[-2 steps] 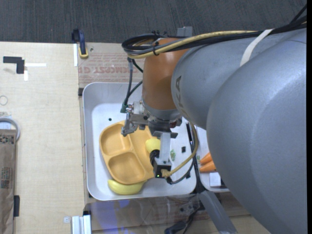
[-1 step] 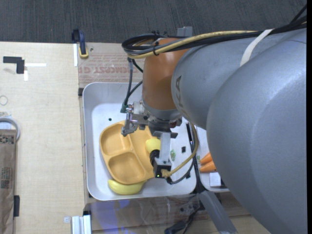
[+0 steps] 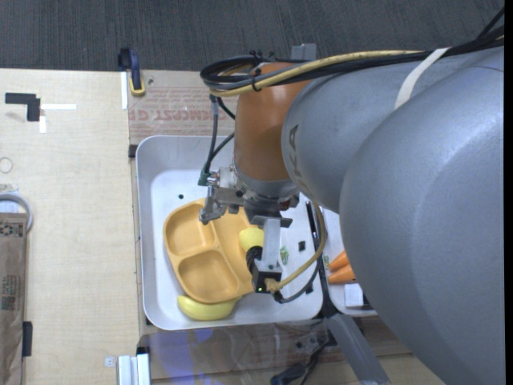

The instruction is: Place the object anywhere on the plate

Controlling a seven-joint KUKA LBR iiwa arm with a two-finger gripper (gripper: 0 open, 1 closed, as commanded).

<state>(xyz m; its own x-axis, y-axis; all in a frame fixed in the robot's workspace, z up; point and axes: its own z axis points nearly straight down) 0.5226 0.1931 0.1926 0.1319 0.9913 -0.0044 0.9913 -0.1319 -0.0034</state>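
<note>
gripper (image 3: 243, 219) is hung low over the plate's right rim, likely for release; its opening cannot be told | small rounded yellow piece (image 3: 251, 237), judged the object, is seen just under it, at that rim | plate (image 3: 192, 251): glossy, yellow-orange, divided | smooth curved banana (image 3: 207, 307) is lodged against plate's edge in white bin (image 3: 152, 215)

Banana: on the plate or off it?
Off. The banana lies on the white bin's floor, at the plate's edge.

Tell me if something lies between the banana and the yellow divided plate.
Nothing visible does. The banana lies in the same white bin as the plate, right against its rim on the side toward the view's bottom.
</note>
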